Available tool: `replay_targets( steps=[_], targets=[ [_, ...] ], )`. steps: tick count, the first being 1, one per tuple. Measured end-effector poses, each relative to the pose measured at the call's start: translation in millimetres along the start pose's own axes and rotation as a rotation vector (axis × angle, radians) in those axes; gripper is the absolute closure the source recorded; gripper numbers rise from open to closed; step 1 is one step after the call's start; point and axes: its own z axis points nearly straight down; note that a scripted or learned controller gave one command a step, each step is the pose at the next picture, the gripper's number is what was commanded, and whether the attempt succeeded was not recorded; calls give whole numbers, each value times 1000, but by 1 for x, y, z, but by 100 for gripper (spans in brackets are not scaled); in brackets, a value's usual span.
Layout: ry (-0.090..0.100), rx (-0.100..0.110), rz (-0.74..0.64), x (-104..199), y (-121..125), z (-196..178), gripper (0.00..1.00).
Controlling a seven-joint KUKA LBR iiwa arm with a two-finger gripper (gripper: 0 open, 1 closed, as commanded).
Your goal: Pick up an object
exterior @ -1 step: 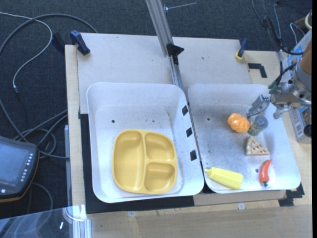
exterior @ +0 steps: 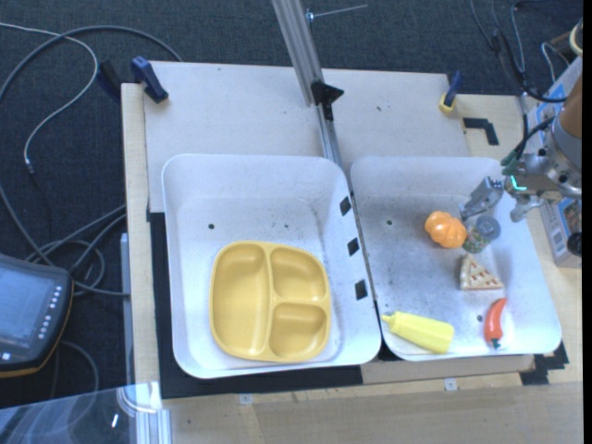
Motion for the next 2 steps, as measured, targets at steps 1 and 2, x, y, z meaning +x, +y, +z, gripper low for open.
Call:
replay_targets(
  steps=[1,2],
  targets=[
    [1,5,1,3,-10,50,0],
    [1,6,2,-2,-16,95,0]
  ],
)
